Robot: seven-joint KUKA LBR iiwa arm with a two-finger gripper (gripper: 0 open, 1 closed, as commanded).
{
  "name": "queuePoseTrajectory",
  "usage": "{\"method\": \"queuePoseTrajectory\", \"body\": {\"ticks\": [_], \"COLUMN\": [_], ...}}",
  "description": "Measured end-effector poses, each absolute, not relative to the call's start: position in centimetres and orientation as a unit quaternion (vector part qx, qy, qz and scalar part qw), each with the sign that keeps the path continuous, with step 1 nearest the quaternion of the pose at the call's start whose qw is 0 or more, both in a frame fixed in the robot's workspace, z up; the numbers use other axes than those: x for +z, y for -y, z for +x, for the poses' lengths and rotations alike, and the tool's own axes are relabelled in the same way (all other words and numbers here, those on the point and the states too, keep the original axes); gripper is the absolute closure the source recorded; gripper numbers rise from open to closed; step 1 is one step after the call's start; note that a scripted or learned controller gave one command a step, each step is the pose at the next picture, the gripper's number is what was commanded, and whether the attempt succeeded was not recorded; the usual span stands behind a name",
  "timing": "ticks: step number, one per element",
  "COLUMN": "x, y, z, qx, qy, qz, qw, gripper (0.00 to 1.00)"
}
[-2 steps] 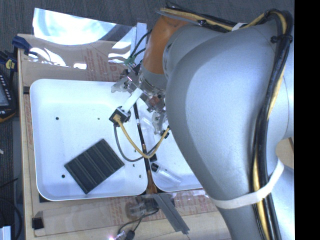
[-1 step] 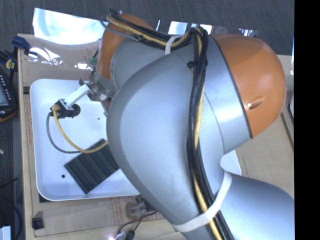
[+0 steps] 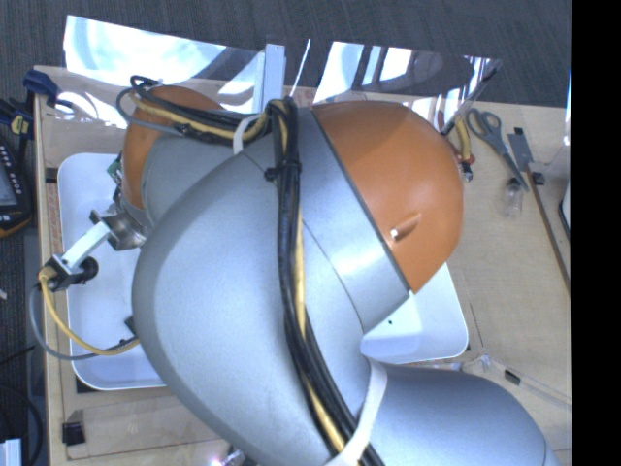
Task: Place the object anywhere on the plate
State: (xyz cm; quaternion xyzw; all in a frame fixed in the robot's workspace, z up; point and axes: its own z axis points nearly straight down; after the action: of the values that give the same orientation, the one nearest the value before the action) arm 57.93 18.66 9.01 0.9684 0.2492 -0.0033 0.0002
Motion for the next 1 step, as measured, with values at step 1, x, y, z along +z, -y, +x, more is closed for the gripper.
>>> {"method": "queuePoseTrajectory", "body": {"ticks": [1], "x": [25.05], "y": [-11.15], "z": [57.46], "qx": [-0.0015], "qy": [-0.238], "qz": [0.971], "qw": [-0.002], "gripper": [0.0]}}
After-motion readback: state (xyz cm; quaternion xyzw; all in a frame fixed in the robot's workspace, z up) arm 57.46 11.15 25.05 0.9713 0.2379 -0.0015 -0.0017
